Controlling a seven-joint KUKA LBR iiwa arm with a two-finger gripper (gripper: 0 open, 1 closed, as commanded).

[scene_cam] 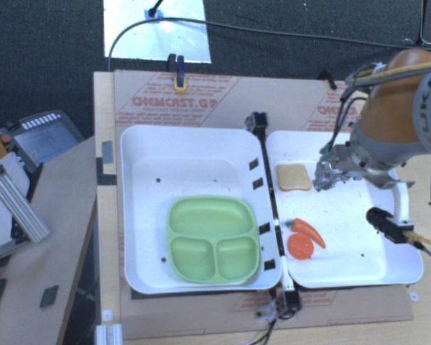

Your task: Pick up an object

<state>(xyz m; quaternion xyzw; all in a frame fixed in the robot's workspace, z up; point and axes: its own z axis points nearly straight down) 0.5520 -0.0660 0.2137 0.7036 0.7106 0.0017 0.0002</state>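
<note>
Camera view, claw (323, 180) by toast (294, 177), fingers blurry, arm (399, 113) cut off rt

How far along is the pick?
Done: the gripper has reached the right bin, just right of the bread slice. In hand: nothing visibly held. Left: the whole pick. The bread, carrot and tomato lie on the bin floor; the green tray sits in the left bin.

Gripper (325, 180) hovers in the right bin (359, 268) just beside the toast slice (294, 177); carrot (308, 230) and tomato (299, 246) lie near its left edge
</note>
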